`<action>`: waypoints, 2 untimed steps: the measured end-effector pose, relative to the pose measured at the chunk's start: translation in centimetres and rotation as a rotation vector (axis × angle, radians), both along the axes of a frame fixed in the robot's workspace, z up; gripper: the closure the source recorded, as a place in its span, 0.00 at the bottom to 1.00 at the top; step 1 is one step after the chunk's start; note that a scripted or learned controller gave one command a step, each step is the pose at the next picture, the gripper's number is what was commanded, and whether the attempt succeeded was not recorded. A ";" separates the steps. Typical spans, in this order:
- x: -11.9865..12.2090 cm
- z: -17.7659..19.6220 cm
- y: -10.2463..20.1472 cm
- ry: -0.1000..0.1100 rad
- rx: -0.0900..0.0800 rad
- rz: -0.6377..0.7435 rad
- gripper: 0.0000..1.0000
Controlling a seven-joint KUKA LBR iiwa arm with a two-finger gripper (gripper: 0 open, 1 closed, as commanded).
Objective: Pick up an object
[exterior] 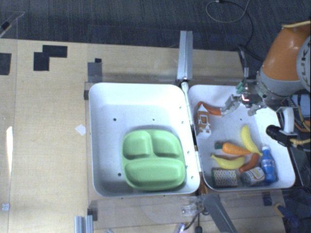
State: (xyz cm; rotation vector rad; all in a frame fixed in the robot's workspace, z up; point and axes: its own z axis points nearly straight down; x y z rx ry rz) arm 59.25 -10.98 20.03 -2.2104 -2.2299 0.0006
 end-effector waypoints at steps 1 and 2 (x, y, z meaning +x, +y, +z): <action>1.5 -10.6 -5.2 -0.002 -0.001 -0.088 0.00; -3.8 -11.2 -9.1 -0.011 -0.002 -0.050 0.00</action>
